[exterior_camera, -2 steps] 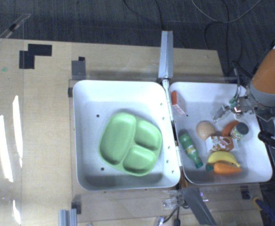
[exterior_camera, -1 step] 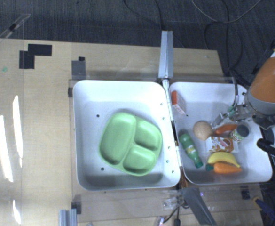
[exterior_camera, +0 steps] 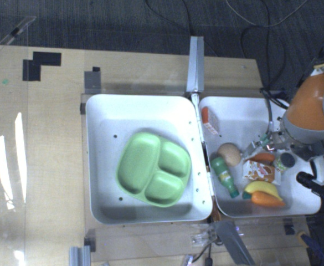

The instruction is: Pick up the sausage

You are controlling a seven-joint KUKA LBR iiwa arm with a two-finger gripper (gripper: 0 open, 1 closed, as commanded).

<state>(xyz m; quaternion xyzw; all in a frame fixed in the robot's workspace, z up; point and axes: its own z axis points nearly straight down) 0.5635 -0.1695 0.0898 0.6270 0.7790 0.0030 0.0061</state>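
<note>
Sausage (exterior_camera: 205,115): upper-left corner of right bin (exterior_camera: 236,105), long axis roughly vertical.
Pincer (exterior_camera: 264,143): well right and below; jaw state cannot be determined.

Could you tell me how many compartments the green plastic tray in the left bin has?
3: the green plastic tray has one long compartment on its left side, one at upper right and one at lower right.

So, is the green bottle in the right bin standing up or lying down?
Lying down. The green bottle rests on its side on the floor of the right bin, its length slanting across it, beside the round beige item.
</note>
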